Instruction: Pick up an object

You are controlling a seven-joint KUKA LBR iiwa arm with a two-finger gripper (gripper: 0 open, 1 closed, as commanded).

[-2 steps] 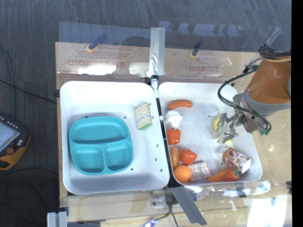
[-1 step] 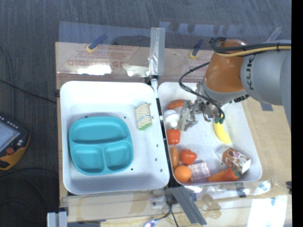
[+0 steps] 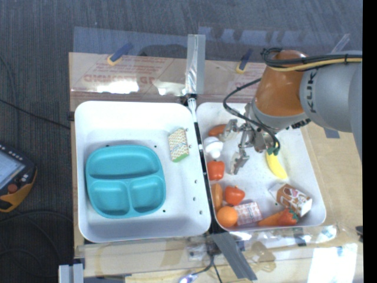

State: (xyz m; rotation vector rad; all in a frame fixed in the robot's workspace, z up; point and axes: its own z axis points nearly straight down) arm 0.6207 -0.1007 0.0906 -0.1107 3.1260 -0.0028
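In the camera view, the gripper hangs over the right bin with its fingers spread apart and nothing between them, near the banana. Below it lie a red pepper, an orange, and a small carton. The left bin holds a teal divided tray and a sponge.

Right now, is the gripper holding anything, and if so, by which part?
Nothing is held. The gripper hangs open above bare floor of the right bin, between the banana and the red pieces along the divider, with nothing between its fingers.
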